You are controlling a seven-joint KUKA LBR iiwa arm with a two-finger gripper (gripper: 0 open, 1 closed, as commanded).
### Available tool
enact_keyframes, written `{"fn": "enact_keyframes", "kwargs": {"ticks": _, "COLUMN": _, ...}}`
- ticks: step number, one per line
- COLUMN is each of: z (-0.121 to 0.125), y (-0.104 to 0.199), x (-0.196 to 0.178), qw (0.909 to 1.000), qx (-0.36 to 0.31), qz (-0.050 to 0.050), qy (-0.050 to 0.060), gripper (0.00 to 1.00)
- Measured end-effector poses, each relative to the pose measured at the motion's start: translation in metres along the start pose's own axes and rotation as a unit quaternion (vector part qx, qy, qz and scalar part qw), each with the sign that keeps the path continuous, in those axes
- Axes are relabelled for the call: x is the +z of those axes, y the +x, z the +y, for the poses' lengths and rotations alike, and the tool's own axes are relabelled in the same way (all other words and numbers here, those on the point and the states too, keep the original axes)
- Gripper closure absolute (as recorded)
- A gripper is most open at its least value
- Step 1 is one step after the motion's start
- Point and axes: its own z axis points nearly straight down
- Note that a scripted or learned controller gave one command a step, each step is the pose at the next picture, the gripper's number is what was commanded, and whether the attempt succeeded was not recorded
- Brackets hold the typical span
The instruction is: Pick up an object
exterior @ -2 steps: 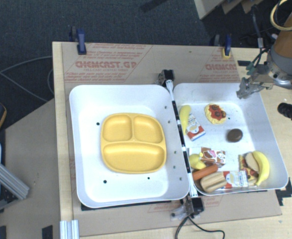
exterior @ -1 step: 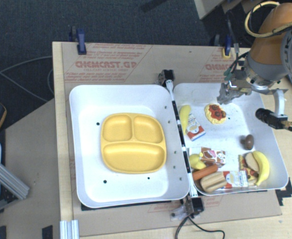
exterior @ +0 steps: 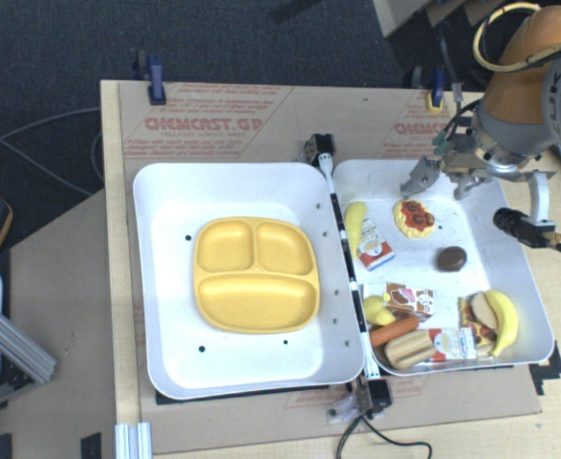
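Camera view, upper right: the gripper (exterior: 442,182) hangs over the right bin (exterior: 533,295), fingers spread wide with nothing between them. Just below it lies a small pizza-like disc (exterior: 415,218). A brown round piece (exterior: 451,257) sits lower right. The yellow divided plate (exterior: 256,274) occupies the left bin (exterior: 156,256).

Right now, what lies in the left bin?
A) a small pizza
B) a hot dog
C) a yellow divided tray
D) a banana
C: the yellow divided tray sits alone in the left bin, while the food items lie in the right bin.
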Motion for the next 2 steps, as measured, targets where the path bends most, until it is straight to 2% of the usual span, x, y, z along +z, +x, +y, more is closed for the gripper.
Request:
{"fn": "enact_keyframes", "kwargs": {"ticks": 1, "z": -0.026, "y": -0.04, "x": 0.084, "qw": 1.0, "qx": 0.004, "qz": 0.001, "qy": 0.001, "gripper": 0.0}}
{"fn": "enact_keyframes", "kwargs": {"ticks": 2, "z": -0.155, "y": -0.043, "x": 0.081, "qw": 1.0, "qx": 0.005, "qz": 0.001, "qy": 0.004, "gripper": 0.0}}
